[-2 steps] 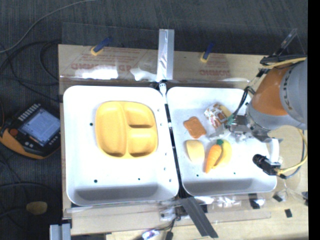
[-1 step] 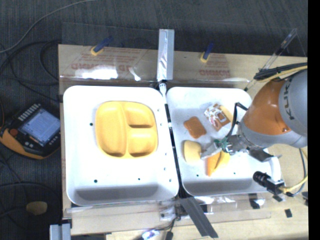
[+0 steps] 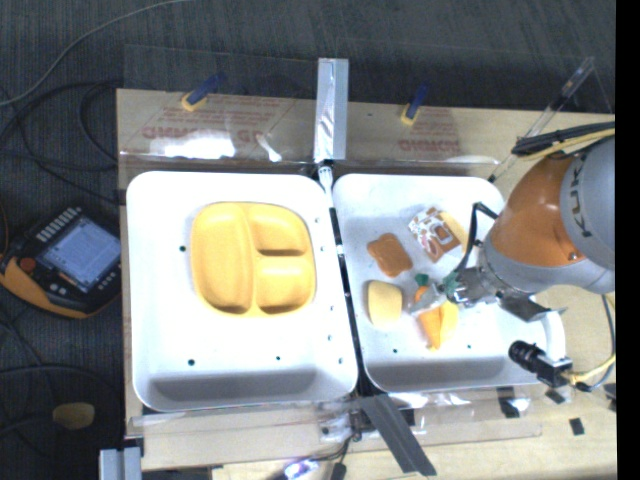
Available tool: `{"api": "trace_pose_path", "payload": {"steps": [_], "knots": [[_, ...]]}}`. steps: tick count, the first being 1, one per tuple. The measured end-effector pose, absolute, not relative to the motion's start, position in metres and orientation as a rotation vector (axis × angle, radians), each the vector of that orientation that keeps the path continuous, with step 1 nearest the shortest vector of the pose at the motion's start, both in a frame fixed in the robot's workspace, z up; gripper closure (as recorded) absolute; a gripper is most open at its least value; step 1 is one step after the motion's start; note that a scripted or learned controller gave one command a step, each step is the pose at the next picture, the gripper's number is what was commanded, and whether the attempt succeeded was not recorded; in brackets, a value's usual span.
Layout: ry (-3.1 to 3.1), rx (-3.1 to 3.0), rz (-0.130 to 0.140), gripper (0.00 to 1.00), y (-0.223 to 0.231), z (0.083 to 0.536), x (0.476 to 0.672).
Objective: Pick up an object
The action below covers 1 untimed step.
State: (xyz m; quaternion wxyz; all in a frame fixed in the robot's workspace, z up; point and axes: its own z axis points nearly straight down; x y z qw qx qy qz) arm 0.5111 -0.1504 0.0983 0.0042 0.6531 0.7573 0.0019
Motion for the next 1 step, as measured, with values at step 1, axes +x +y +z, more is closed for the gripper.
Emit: {"api": "trace_pose_path", "payload": {"steps": [1], "knots": [[2.26,2.187,-0.008,1.0,-0.0803,0.1819,0.569]]}}
